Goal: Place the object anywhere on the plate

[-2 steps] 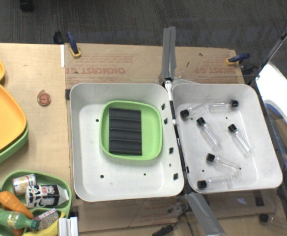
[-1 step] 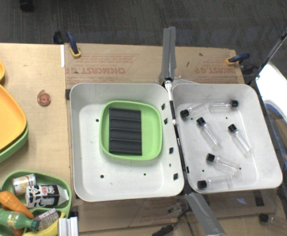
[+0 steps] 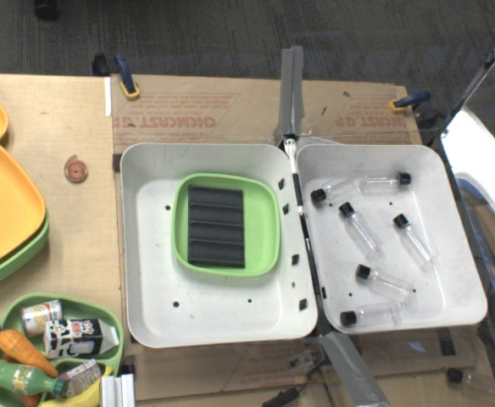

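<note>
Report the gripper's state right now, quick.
Gripper: cannot be told from the camera view. The clear tubes lie in the right bin; the green plate sits in the left bin.

Six tubes (image 3: 359, 227), one plate (image 3: 269, 227), two bins (image 3: 146, 312)

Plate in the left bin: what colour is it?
Green, with a dark ribbed insert; the camera view shows the plate clearly.
</note>
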Available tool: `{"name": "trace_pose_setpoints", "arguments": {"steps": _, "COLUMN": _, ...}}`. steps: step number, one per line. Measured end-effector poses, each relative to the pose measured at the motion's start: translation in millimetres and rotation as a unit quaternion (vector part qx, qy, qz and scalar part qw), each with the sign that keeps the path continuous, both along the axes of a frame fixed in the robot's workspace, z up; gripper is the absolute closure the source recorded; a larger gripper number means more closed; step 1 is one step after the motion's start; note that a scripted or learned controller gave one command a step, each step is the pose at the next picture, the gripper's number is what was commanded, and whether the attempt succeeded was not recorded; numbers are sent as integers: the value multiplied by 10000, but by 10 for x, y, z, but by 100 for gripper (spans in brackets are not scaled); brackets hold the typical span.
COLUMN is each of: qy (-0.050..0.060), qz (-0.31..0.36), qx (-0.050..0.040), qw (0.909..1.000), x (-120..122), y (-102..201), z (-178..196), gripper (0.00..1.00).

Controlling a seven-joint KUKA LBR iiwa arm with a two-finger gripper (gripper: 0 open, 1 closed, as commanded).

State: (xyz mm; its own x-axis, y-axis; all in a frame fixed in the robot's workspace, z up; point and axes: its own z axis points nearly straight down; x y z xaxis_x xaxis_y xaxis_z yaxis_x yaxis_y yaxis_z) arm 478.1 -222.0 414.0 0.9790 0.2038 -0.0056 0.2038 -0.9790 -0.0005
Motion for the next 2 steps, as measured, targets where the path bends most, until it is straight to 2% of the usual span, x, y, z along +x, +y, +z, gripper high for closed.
{"name": "trace_pose_setpoints", "arguments": {"steps": 1, "qy": 2, "qz": -31, "qx": 6, "qw": 10000, "x": -7, "y": -3, "z": -915, "gripper": 0}}
{"name": "trace_pose_setpoints", "arguments": {"steps": 2, "qy": 1, "qz": -32, "qx": 6, "qw": 10000, "x": -7, "y": -3, "z": -915, "gripper": 0}}
